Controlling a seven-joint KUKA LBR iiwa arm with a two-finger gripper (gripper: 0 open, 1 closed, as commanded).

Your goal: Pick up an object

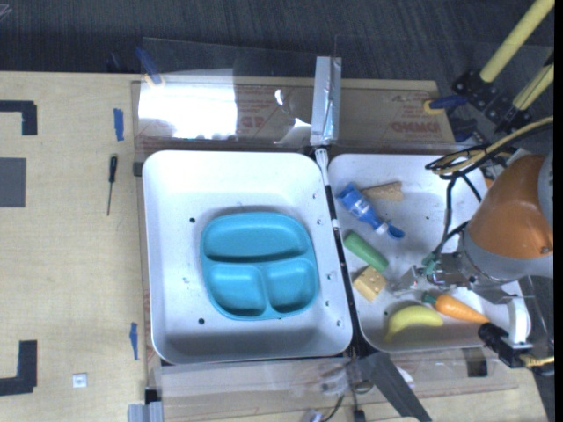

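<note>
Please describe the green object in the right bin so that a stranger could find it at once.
Look in the right bin, near the wall it shares with the left one. The green stick lies slanted there, between the blue bottle above and a tan block below. Nothing else there is green.

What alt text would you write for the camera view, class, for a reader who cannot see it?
A grey robot arm reaches into the right bin, which holds a banana, carrot, blue bottle and green piece. The left bin holds a blue divided tray.
</note>
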